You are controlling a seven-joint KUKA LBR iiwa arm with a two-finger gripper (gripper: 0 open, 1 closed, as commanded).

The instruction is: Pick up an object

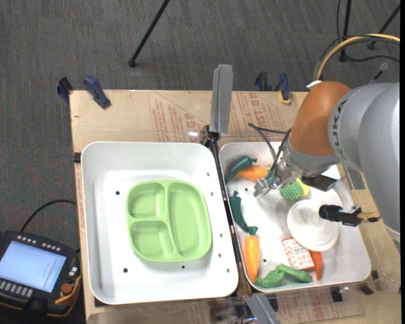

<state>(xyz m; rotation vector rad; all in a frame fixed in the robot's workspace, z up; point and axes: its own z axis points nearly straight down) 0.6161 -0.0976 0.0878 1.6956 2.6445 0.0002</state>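
Tool [268, 183] hanging low in right bin [361, 262], finger state hard to tell, carrot [252, 256] lying near that bin's left wall, green tray [169, 220] sitting in the bin left of it

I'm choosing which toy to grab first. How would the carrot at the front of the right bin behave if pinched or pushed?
The carrot looks like smooth moulded plastic, so probably stiff and light, perhaps slippery. Its rounded, tapered body would likely roll or pivot if pushed. It lies close to the bin wall beside a green pepper, leaving the fingers little room on that side.
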